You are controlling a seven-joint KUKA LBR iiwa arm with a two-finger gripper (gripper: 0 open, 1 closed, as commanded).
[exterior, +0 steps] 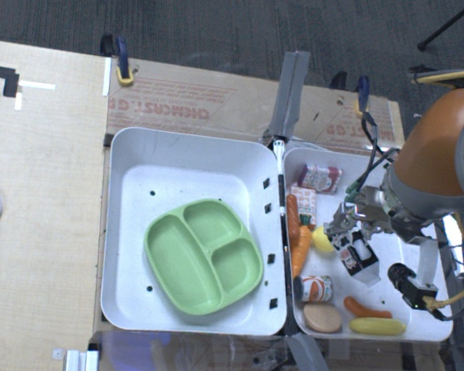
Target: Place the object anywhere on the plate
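The green plate [204, 257] lies in the left bin [133, 168], well left of the pincer [346, 230]. The pincer hangs low over the right bin [436, 332], just right of a small yellow object [322, 240]; its grip cannot be told. The wooden counter [33, 164] stretches far leftward.

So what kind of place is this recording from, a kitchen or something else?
Probably a robotics lab bench, not a kitchen. Two white bins sit side by side on a work surface with clamps along its edge, a robot arm reaches into the right one, and the food there looks like toy props beside a green plate.
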